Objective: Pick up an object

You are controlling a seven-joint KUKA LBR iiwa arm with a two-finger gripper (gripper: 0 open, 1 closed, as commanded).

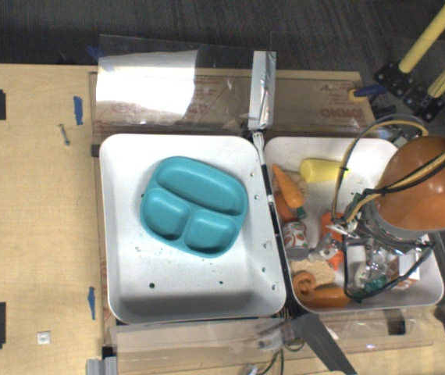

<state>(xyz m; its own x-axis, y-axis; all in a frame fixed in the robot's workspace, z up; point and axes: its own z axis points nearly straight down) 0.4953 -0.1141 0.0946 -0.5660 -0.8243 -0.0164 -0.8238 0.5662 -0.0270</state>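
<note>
Left bin (121, 209): a shallow white bin on the bench, holding one teal divided plate (194, 204). The plate lies flat near the bin's middle, its long axis running from upper left to lower right, with one large well at the top and two smaller wells below.

Divider: the two bins meet along a dark seam, with a silvery strip (261, 88) standing above it at the far edge.

Right bin (371, 148): crowded with small things. An orange carrot (288, 188) lies near the left wall, its long axis slanting from upper left to lower right, the narrow end toward the top. A yellow item (321, 169) rests just beside it, at the far side of the bin, lying roughly crosswise. Below sit a small silvery can (296, 236) and, at the near wall, an orange curved piece (324, 291) lying along the bin's front edge.

Gripper (372, 268): lowered into the right bin's near right part, beneath the arm's orange band (419, 194), amid cables and clutter. Whether its fingers are apart or together cannot be told, and no object can be made out between them.

Objects relative to gripper: the carrot and yellow item lie to its left and farther back, apart from it; the can is to its left; the orange curved piece is just beside it, at its lower left.
</note>
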